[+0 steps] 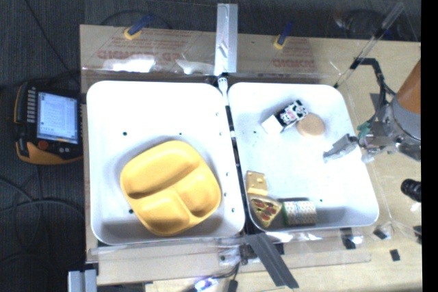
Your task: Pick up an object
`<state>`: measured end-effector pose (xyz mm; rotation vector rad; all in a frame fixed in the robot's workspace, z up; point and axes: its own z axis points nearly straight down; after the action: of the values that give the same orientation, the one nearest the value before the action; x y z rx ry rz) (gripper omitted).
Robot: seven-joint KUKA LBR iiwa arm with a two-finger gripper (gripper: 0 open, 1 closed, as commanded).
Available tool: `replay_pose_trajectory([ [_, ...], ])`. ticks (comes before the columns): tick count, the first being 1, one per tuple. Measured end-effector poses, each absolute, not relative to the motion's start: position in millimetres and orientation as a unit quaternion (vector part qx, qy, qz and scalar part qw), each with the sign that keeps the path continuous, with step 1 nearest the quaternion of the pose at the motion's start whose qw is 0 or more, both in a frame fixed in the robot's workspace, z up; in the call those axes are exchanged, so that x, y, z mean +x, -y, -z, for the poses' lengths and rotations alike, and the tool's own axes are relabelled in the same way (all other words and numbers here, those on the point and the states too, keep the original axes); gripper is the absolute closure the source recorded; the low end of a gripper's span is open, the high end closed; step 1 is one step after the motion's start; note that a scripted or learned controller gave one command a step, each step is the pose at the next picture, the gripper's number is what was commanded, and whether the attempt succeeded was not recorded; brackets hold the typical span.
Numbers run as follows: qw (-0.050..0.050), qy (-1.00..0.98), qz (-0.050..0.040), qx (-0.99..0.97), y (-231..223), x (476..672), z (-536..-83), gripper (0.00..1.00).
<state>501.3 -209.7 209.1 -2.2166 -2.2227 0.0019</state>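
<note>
1. Object to pick: no one thing is named, so any item in the bins could serve. The biggest is the yellow tray (171, 184), lying flat in the left bin (109, 102), nearer its front wall.
2. The right bin (342, 215) holds the smaller things. A can (299, 212) lies on its side by the front wall, and a packet (262, 200) rests in the front left corner, just beside the can.
3. Further back, a tan disc (311, 125) sits touching or nearly touching a black-and-white box (287, 115).
4. The end effector (340, 148) hangs at the right bin's right edge, well apart from every item, with nothing between its fingers; whether it is wide or narrow I cannot tell.
5. Step in hand, as I judge it: the approach, with no grasp made yet.
6. Next move: choose a target, carry the end effector over it, then descend. The disc and box are nearest; being so close together, they may be hard to grip singly. The can, lying on its side, might roll if nudged.
</note>
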Motion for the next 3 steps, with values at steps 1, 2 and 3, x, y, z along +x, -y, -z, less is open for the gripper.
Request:
replay_pose_trajectory([
  [1, 0.000, 0.703, -0.0004, -0.711, 184.7, 502.3, -241.9, 0.00],
  [2, 0.001, 0.684, -0.0014, -0.729, 122.5, 565.4, -160.6, 0.00],
  [3, -0.001, 0.649, -0.0026, -0.760, 156.1, 651.4, -148.3, 0.00],
])
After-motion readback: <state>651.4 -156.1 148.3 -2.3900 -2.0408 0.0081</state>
